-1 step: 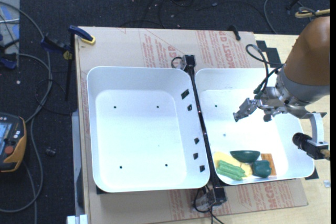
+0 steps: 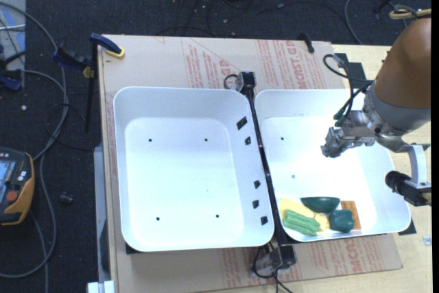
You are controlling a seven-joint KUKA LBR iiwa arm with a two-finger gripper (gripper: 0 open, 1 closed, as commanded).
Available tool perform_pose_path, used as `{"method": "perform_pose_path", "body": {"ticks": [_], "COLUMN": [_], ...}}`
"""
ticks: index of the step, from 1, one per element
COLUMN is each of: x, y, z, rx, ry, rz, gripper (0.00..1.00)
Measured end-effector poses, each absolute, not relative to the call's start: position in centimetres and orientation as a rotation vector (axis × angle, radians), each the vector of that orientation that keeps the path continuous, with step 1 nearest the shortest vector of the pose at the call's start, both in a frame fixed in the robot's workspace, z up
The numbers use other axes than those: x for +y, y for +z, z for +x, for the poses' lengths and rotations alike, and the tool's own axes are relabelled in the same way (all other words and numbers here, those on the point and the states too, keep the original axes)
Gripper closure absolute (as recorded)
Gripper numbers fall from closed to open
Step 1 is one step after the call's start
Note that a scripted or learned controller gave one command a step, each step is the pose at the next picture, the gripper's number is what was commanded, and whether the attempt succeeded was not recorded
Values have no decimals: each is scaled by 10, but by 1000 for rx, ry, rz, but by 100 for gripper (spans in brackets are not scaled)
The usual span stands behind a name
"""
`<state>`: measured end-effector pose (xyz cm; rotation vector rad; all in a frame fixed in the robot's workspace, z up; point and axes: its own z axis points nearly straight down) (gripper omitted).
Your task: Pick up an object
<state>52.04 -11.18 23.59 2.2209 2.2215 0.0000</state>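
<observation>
Camera view shows the surface (image 2: pixel 171 58) carrying two white bins: the left bin (image 2: pixel 130 106) and the right bin (image 2: pixel 302 103). The arm (image 2: pixel 411 72) holds the gripper (image 2: pixel 334 145) above the right bin's middle, likely poised to descend; whether its jaws are spread cannot be told. The objects crowd that bin's near edge: a dark green bowl (image 2: pixel 320 203), a light green ridged piece (image 2: pixel 302 222), and a teal lump (image 2: pixel 341 220).

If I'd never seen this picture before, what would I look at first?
Probably the big robot arm with its orange band, reaching in from the right, its gripper hanging above the right bin. Next, the little pile of toys in that bin's near corner: a dark green bowl-like piece, a ridged light green thing, a teal lump and something yellow underneath. The left bin beside it looks plain white.
</observation>
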Motion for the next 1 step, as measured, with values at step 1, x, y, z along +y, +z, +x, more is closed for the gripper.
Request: {"method": "perform_pose_path", "body": {"ticks": [1], "x": [-74], "y": [411], "z": [497], "rx": [2218], "ry": [17], "rz": [2211], "gripper": [100]}}
